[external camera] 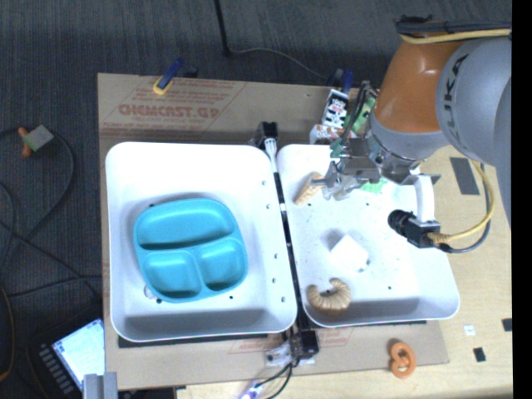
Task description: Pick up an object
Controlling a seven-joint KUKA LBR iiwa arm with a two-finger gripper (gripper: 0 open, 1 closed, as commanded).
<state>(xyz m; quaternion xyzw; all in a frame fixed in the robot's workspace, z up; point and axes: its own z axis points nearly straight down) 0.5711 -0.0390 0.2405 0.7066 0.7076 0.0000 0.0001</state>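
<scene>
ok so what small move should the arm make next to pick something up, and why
Probably a short drop straight down. The gripper hangs at the far end of the right bin, just beside the tan piece, with nothing seen between its fingers; the white block and curled tan object lie farther off.

Red print reading roughly "CHEMCAST GP" runs across the cardboard sheet (179, 110); the arm (465, 81) bears "KUKA" lettering, partly visible.
</scene>
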